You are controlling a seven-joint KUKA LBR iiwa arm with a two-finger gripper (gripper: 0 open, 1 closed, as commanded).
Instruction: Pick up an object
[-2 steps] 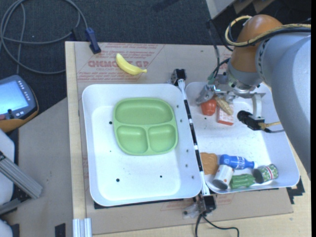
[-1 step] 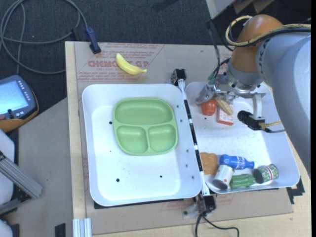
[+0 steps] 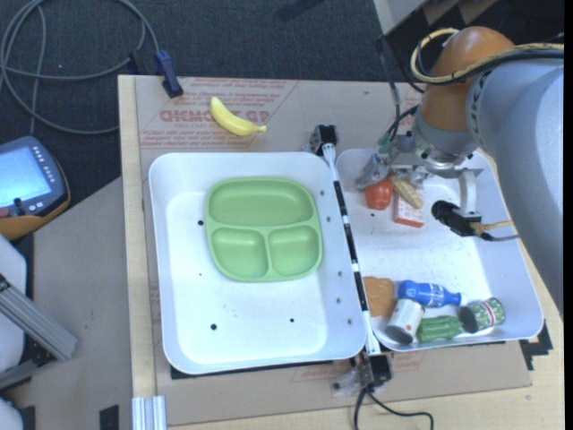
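the gripper [image 3: 394, 176] is hovering low over a red object [image 3: 380, 195] and a small carton [image 3: 409, 206] in the right bin [image 3: 501, 267]. finger state cannot be told. nothing is visibly lifted, so grasping and raising are remaining.

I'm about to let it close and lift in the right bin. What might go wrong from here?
1. The claw sits over a red item and a tan-and-red box lying close together; it might catch both or neither.
2. They lie near the right bin's back wall, so a nudge could jam them against it.
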